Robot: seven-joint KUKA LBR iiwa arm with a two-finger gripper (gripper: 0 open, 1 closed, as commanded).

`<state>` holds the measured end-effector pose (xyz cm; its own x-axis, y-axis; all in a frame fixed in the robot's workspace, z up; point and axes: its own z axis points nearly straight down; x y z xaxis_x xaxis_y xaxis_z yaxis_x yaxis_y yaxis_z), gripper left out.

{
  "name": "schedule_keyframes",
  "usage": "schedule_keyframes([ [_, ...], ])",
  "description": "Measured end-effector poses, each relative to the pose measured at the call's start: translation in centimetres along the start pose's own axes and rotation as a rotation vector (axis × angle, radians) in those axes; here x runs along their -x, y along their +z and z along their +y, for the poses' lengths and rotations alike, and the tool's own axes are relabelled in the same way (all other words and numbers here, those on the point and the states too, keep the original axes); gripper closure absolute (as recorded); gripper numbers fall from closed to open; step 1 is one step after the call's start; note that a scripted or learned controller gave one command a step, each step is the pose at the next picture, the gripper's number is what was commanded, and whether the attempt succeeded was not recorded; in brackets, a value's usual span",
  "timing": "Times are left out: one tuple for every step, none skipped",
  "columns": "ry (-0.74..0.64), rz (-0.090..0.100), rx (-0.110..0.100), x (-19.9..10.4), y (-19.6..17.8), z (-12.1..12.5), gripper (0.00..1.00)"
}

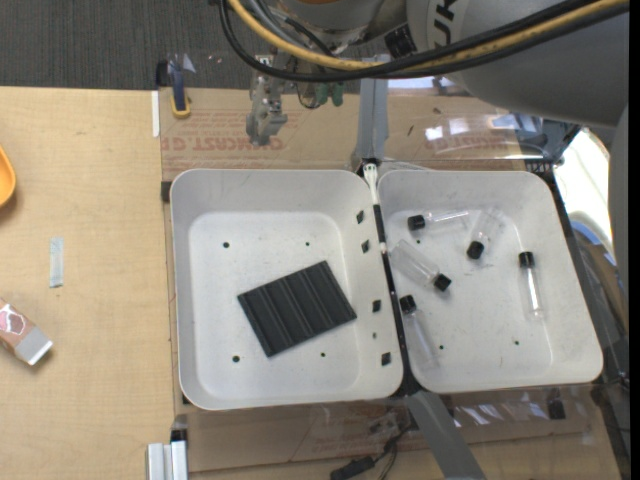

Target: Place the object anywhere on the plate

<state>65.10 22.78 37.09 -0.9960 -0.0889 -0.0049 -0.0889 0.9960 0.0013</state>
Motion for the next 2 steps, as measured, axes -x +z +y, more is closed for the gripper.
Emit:
schedule_keyframes([
  [-0.467, 0.003, 0.001, 0.88, 5.76, -0.12, 1.0],
  [-0.882, 0.001, 0.002, 0.88, 6.31, -0.07, 1.0],
])
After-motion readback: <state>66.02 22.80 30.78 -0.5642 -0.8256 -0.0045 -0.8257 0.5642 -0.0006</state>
